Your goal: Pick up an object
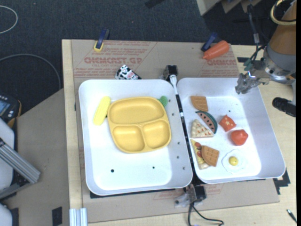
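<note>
The right bin point(263, 126) holds toy foods: a brown toast piece point(199, 102), a watermelon slice point(208, 120), a pizza wedge point(201, 130), a waffle sandwich point(207, 155), a fried egg point(233, 162), a tomato point(239, 136) and a small red strawberry point(227, 122). My gripper point(245, 84) hangs over the back right corner of that bin, apart from all the food. Nothing shows between its fingers.
The left bin point(94, 164) carries a yellow divided plate point(138, 124), a yellow corn cob point(101, 110) and a green piece point(163, 100) behind the plate. An orange carrot toy point(216, 50) and a black-and-white toy point(127, 73) lie on the cardboard behind the bins.
</note>
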You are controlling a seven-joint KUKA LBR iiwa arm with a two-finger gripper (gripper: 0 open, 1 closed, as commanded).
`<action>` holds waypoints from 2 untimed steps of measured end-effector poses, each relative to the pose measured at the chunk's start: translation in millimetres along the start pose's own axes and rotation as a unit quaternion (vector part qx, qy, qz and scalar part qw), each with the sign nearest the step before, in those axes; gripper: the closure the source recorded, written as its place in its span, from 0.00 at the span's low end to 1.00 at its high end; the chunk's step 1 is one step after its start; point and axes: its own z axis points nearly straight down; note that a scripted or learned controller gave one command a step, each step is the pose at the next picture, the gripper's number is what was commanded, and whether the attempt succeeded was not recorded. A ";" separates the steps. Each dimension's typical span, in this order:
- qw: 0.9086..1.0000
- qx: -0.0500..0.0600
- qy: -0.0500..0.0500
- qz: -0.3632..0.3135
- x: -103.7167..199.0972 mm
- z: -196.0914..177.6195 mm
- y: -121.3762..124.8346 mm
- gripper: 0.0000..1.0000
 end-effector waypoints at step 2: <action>1.000 0.005 0.003 -0.001 43.9 -32.3 -6.7 1.00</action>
